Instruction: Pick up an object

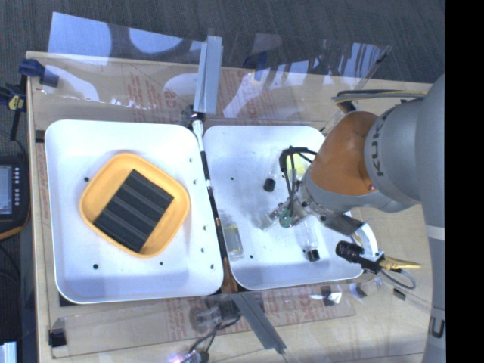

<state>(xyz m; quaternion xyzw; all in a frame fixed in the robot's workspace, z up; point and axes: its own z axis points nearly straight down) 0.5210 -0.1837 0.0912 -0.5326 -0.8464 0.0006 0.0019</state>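
— Where is the claw?
— The claw point(286, 216) is low inside the right bin point(242, 153), a little right of the frame's centre. It is at the end of the arm point(401, 157), which comes in from the right edge. The wrist covers it from above, so I cannot tell whether it is open or closed, or whether it grips anything.
— What could it pick up there?
— A small black knob point(268, 184) lies just up and left of the claw, apart from it. A small dark block point(312, 254) lies below and to the right, near the bin's lower wall. A clear pale piece point(233, 240) lies by the bin's left wall.
— And the other bin?
— The left bin point(60, 225) fills the left half of the frame. A yellow dish point(106, 176) sits near its middle, and a black ribbed slab point(134, 209) lies on the dish at a slant. Both bins sit side by side on the tabletop point(113, 312).
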